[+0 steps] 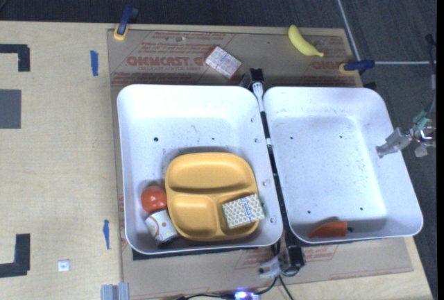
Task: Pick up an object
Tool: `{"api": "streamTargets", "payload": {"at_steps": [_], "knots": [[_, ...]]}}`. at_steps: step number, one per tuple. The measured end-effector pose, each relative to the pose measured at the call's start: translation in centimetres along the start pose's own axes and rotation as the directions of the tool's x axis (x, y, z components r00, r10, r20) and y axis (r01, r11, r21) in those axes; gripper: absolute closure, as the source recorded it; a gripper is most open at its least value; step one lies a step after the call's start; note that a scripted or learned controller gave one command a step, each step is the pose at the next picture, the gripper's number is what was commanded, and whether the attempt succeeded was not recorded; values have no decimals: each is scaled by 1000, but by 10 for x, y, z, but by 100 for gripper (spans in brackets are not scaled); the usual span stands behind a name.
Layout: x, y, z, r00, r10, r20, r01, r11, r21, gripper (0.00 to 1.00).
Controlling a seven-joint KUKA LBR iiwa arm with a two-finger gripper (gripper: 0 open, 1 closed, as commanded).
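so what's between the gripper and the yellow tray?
Camera view: from the gripper leftward lies bare right bin floor, then the two bins' adjoining rims, before the yellow tray in the left bin.

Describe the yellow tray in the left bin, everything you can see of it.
The yellow tray looks like smooth moulded plastic with rounded corners, split into three compartments: one long one at the back and two smaller ones in front. It lies flat, open side up, in the left bin's near half. A small patterned packet rests in its front right compartment, and a red-orange ball sits against its left edge.
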State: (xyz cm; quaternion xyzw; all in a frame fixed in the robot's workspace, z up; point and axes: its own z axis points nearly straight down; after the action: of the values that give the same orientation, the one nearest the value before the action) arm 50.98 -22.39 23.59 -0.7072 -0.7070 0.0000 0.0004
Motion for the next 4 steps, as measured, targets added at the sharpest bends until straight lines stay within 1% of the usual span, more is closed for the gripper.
{"api": "streamTargets", "payload": {"at_steps": [4], "knots": [[0, 0, 0, 1000, 0, 0, 0, 1000, 0, 0]]}}
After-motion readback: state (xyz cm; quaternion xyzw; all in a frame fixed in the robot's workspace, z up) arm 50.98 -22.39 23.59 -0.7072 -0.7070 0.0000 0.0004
